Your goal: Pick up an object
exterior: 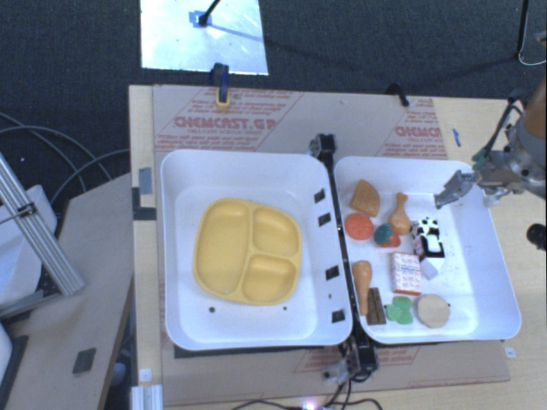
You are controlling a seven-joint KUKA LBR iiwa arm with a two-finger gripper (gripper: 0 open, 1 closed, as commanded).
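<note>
- You have two shallow white bins side by side on the bench: the left white bin and the right white bin.
- In the left bin lies a yellow plastic plate with three compartments, flat, near the middle.
- The graspable items all sit in the right bin, toward its left and centre.
- At the top lies a tan wedge-shaped piece like bread, with an orange toy drumstick just beside it.
- Below these you see a red round toy like a tomato and a black-and-white patterned block.
- Lower still lie a red-and-white small box, an orange carrot-shaped toy, a dark brown bar, a green small toy and a beige round disc.
- The grey two-finger gripper hangs over the right bin's upper right part, clear of the items; nothing is between its fingers, which look spread apart.
</note>
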